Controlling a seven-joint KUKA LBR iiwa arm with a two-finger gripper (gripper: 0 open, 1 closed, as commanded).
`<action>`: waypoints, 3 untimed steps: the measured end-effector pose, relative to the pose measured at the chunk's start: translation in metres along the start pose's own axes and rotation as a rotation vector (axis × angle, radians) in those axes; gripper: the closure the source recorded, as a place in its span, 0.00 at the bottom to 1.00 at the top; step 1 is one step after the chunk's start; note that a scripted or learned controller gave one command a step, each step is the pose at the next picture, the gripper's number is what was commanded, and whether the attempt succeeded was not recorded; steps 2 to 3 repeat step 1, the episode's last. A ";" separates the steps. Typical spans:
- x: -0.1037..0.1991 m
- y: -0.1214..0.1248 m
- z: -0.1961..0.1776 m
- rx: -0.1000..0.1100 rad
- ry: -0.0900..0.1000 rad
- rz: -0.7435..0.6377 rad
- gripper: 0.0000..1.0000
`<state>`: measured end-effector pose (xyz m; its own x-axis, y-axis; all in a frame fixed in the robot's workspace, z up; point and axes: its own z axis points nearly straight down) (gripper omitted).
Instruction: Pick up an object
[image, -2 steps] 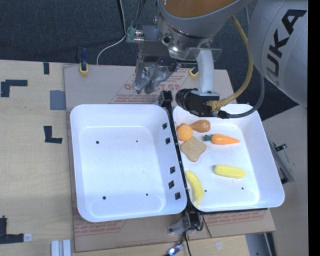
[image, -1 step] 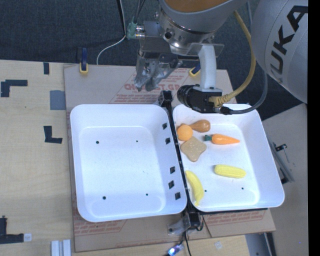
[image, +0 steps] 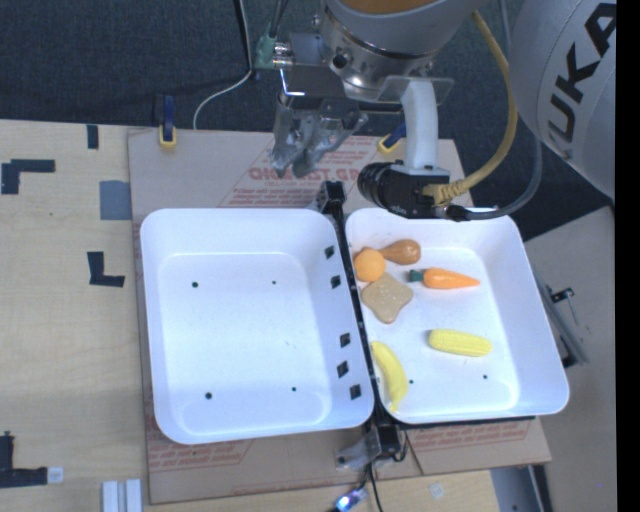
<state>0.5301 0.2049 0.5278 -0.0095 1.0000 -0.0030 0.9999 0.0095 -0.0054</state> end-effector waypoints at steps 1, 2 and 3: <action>0.000 0.000 -0.010 0.002 -0.001 -0.001 1.00; 0.000 0.000 -0.010 0.002 -0.001 -0.001 1.00; 0.000 0.000 -0.010 0.002 -0.001 -0.001 1.00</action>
